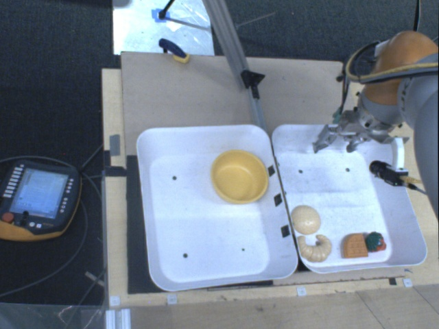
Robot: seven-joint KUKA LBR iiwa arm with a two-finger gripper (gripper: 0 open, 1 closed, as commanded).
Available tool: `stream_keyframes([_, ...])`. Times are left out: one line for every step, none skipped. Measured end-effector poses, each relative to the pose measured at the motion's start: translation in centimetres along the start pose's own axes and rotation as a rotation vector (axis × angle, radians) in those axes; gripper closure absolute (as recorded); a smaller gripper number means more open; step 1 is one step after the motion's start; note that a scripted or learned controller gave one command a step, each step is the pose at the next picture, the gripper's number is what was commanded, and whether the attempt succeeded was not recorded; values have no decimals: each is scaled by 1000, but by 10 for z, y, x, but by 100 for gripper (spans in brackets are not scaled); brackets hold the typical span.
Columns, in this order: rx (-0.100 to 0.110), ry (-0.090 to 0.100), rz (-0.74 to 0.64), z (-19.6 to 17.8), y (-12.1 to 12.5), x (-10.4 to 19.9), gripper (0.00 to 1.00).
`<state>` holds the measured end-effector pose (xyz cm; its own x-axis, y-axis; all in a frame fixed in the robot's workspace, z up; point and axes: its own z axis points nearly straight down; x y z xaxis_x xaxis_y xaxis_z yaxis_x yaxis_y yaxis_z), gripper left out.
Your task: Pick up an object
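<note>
The gripper (341,142) hovers spread and empty over the right bin (343,177). To succeed, it should probably travel toward the croissant (315,247), centre above it, then descend.

Yellow bowl (239,176) upright in left bin, cream bun (305,219), pale croissant (315,247), orange cracker (354,245) (green-red piece touching) in right bin

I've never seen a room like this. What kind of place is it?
Probably a robot lab. A robot arm reaches over two white bins on a bench, and a control pad with a screen lies on the floor.
</note>
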<state>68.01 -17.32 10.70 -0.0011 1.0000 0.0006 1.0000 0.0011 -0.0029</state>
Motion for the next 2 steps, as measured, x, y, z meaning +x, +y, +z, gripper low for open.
stream_keyframes([-6,-1,-1,-14,2,0,100])
stream_keyframes([-8,-2,0,-58,2,-5,100])
